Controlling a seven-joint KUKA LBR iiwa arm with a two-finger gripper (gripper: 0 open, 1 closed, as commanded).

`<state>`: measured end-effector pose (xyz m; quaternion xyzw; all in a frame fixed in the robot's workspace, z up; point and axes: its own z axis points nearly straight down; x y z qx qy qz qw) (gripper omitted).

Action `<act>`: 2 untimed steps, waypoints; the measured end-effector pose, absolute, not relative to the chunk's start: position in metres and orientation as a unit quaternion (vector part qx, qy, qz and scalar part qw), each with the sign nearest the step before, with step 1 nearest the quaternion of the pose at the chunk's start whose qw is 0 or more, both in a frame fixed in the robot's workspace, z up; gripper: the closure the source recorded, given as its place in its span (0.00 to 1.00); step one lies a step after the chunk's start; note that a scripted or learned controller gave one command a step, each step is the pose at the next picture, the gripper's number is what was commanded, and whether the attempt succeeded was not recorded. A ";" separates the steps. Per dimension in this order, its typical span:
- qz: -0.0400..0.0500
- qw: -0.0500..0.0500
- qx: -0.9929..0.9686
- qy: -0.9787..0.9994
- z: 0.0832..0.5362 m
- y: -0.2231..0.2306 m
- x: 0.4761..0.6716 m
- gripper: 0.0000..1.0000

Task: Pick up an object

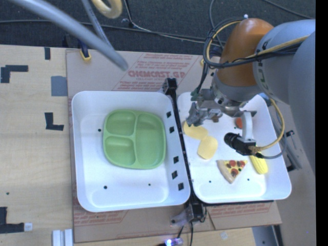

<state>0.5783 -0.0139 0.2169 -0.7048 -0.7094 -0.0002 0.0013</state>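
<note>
The pale yellow piece point(195, 132) lay flat on the floor of the right bin point(277, 188), directly below the tip of the claw point(193, 118) in the camera view and very close to it. Whether the two touched could not be told. It looked like the likeliest thing to be picked.

A second pale yellow piece point(207, 147) rested just beside the first, a little further from the claw and toward the bin's middle. Beyond that lay a toy pizza slice point(230, 169) and a yellow corn cob point(258, 164), both well apart from the claw toward the bin's near corner. A small red piece point(239, 122) sat on the claw's far side, partly hidden by the wrist.

How wide the claw stood could not be made out from this slant, and nothing was seen held in it.

By my reading the pick was not yet done. Every item sat on the bin floor, so the approach seemed made, with the closing and the lift left to do.

Across the divider from the claw, the left bin point(87, 188) held a green divided plate point(135, 139). Both bins stood on the desk point(31, 152).
</note>
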 end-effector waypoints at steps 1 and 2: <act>0.000 0.002 -0.705 -0.709 0.223 0.036 0.552 1.00; 0.001 0.001 -0.705 -0.709 0.220 0.082 0.548 1.00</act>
